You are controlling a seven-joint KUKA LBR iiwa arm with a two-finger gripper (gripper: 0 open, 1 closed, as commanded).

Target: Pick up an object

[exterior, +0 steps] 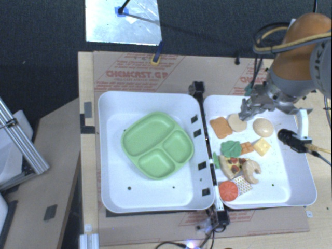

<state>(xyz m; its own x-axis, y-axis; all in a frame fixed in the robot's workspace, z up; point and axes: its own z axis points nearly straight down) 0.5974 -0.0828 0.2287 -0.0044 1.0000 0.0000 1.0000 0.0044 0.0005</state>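
The right bin [298, 191] holds several toy foods. An orange cracker [221, 127] lies at its left, a pale round cookie [237, 123] beside it, and a cream egg-shaped piece [263, 127] further right. Below them are a green leaf [231, 148], a yellow cheese block [262, 147], a pizza slice [233, 165], a tan curved piece [252, 171] and a red tomato [228, 190]. My gripper [249, 111] hangs just above the cookie's upper right edge, pointing down. Whether it touches the cookie is unclear.
The left bin [111, 191] holds a green divided plate [157, 145]. A black hinge strip [205, 139] runs between the bins. The grey arm with its orange band [306, 32] comes in from the upper right.
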